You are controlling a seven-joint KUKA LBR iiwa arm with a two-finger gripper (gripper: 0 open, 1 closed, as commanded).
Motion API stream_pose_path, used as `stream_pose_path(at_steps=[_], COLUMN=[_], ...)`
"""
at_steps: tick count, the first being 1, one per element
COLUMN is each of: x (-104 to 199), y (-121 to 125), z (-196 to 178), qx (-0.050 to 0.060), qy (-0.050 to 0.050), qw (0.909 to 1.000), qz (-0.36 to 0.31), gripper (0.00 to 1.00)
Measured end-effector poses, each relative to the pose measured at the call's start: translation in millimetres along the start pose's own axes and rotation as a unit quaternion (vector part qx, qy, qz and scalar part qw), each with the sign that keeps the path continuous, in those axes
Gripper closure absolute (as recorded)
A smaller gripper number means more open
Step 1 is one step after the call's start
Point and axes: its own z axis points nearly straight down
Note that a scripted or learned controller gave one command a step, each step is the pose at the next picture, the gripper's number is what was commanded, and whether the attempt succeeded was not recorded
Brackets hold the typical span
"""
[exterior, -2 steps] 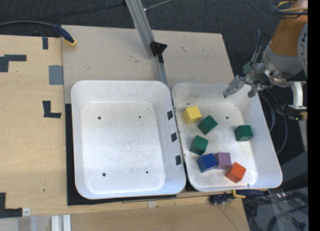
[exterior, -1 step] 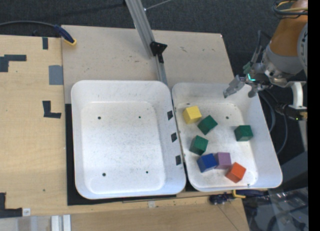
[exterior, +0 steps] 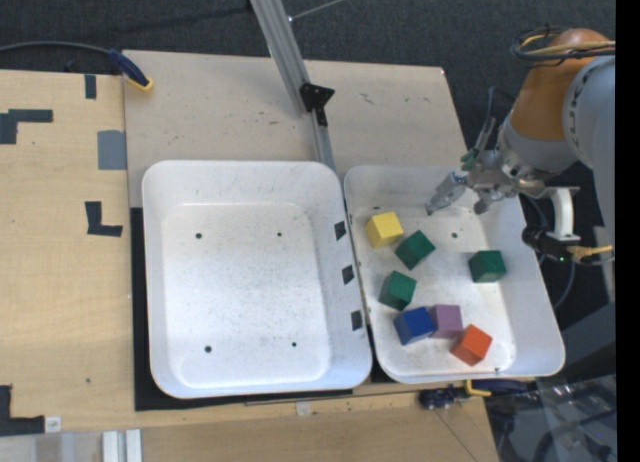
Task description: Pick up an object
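Seven blocks lie in the right bin (exterior: 530,340); the left bin (exterior: 160,190) sits beside it on the bench (exterior: 200,110).

Camera view: hand (exterior: 462,193) hovers over the far part of the right bin, nothing between its fingers; fingers look parted, pointing left-near. Nearest block: yellow block (exterior: 384,228), left and slightly near of the hand, apart from it. Green block (exterior: 414,248) lies just beside the yellow one, nearer still.

Count: one yellow, three green ( (exterior: 487,266), (exterior: 398,288) the others), one blue block (exterior: 413,324), one purple block (exterior: 446,319), one orange block (exterior: 472,343). Blue, purple and orange cluster at the near edge, well apart from the hand.

Judgement: yellow block is the likeliest target; the move is leftward and down.
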Motion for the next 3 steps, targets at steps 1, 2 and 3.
stream_pose_path(at_steps=[1,2,3], x=[1,2,-4], y=[-1,0,-1], z=[55,41,-5], qx=[0.0,-0.002,-0.005], qy=[0.0,-0.001,-0.001], qw=[1.0,1.0,1.0], qz=[0.0,-0.001,0.0], gripper=[0.0,1.0,1.0])
